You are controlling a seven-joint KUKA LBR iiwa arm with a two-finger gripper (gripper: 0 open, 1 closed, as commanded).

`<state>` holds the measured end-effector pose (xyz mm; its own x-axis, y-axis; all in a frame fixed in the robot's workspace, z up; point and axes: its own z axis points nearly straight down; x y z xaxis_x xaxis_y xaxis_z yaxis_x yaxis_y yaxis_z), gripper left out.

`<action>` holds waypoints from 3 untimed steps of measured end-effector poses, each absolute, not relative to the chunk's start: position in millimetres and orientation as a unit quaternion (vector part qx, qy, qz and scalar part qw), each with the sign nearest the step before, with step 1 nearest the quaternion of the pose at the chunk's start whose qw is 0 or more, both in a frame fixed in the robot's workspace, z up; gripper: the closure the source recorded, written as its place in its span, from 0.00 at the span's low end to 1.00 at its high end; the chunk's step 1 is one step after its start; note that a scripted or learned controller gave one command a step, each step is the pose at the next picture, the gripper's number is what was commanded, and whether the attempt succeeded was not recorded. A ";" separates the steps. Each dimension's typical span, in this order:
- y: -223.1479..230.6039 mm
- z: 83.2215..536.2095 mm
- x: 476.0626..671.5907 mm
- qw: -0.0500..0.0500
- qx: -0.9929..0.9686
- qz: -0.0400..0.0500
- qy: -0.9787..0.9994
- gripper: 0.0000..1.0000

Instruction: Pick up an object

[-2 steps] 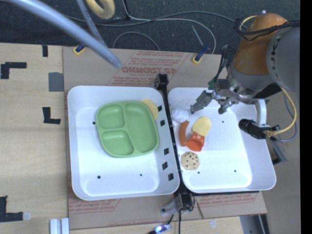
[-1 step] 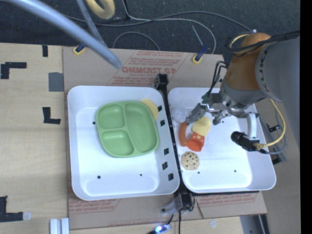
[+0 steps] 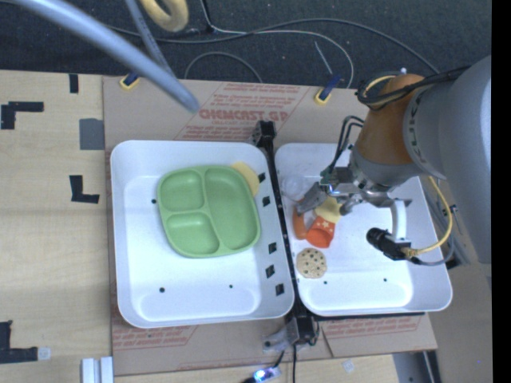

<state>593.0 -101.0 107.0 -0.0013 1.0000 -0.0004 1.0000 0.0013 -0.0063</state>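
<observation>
Cookie (image 3: 311, 263) lies below end effector (image 3: 329, 199), orange object (image 3: 318, 231) between.

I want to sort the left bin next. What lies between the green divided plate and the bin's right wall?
In the camera view, a pale yellow piece lies there, tucked against the top right corner of the green plate, close to the wall of the left bin.

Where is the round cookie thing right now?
The round cookie lies in the right bin, near its left wall toward the front, just below the orange object under the gripper.
</observation>
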 end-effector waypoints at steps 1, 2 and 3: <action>-100.9 84.6 593.2 0.000 -0.707 0.001 -0.708 0.00; -101.5 96.9 594.5 -0.003 -0.706 0.000 -0.708 1.00; -93.8 142.7 591.6 -0.001 -0.706 -0.001 -0.708 1.00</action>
<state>591.6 -93.8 142.7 -0.0018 1.0000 0.0004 1.0000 0.0018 0.0022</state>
